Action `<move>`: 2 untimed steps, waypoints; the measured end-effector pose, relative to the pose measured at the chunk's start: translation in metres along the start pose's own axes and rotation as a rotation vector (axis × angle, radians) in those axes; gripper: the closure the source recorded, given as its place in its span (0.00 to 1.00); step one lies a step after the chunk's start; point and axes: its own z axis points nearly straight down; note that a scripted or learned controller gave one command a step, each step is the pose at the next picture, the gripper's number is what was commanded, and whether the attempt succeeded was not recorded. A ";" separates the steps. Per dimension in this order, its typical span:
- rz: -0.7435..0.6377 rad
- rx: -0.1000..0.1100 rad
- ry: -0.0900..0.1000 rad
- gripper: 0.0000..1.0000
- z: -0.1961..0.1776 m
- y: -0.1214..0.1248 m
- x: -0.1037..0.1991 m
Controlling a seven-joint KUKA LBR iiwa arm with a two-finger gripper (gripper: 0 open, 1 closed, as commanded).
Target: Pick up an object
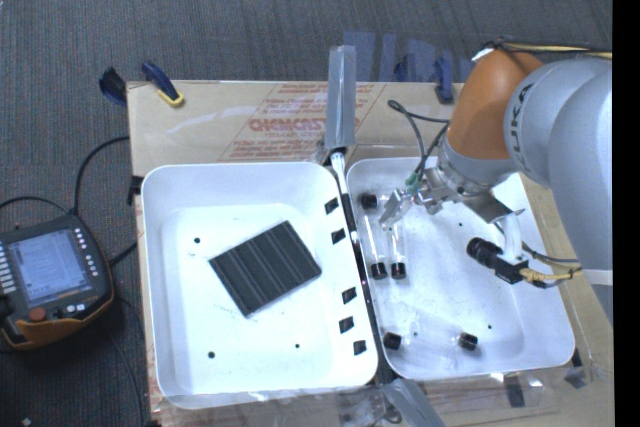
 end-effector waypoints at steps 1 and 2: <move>0.000 0.000 0.000 0.00 0.000 0.000 0.000; 0.000 0.000 0.000 0.00 0.000 0.000 0.000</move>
